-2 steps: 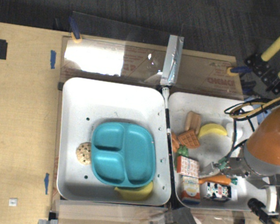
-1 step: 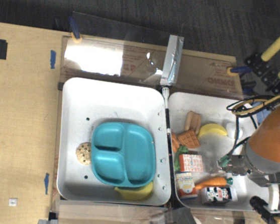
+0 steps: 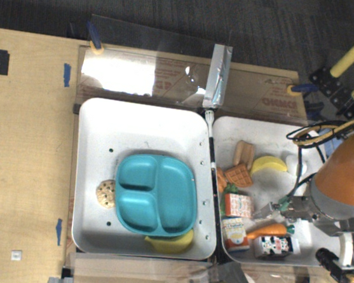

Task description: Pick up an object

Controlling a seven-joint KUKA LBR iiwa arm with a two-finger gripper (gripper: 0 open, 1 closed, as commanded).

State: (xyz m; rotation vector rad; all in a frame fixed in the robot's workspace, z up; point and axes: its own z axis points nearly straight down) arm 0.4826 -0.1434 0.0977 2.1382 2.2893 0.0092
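Note:
The right bin [image 3: 261, 130] holds several toy foods: a tan bread slice [image 3: 244, 154], a yellow piece [image 3: 269, 165], an orange waffle [image 3: 239, 175], a red carton [image 3: 238, 205], a white carton [image 3: 233, 231], an orange carrot [image 3: 267, 231] and a black-and-white bottle [image 3: 273, 245]. My gripper [image 3: 282, 209] hangs low over this bin, just above the carrot and to the right of the red carton. The grey wrist with its orange band [image 3: 349, 175] rises behind it at the right edge. Nothing is visibly lifted.
The left bin [image 3: 102, 122] carries a teal divided plate [image 3: 156, 194], with a cookie [image 3: 106, 193] at its left side and a yellow object [image 3: 171, 241] poking out under its near edge. A clear panel and a metal post [image 3: 218, 75] stand behind the bins.

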